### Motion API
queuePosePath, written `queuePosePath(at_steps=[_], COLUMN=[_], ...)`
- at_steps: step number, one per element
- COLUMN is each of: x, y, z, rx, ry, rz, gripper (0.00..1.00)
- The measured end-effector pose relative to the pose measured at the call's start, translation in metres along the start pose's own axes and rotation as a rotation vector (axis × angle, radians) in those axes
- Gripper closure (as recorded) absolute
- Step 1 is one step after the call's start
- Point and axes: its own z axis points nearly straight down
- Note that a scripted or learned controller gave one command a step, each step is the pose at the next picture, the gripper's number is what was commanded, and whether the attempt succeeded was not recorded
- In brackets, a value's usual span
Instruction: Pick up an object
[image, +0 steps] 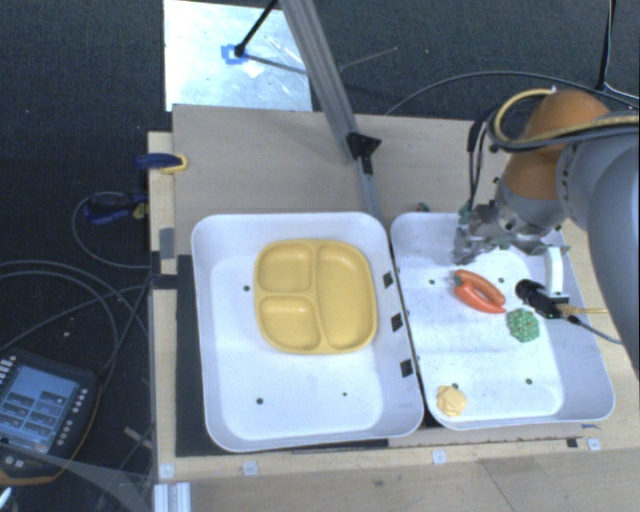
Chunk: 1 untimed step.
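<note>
My gripper (467, 248) hangs over the back left part of the right bin (585, 385), just above and behind an orange toy vegetable (478, 291) that lies on the bin floor. A small green broccoli-like piece (522, 325) rests to the right of the orange one. Near the bin's front left corner lies a small yellow object (451, 401). Nothing shows in the gripper's hold.
The left bin (222, 330) holds a yellow divided plate (315, 296) near its middle. A grey pole (330, 80) slants across the bench behind the bins. The arm's grey body (600, 190) covers the right bin's back right corner.
</note>
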Motion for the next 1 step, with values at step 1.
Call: queuePosePath(at_steps=[1], x=[0.0033], y=[0.0087], z=[-0.0633], rx=[-0.004], ry=[0.0], rz=[-0.006], gripper=[1.0])
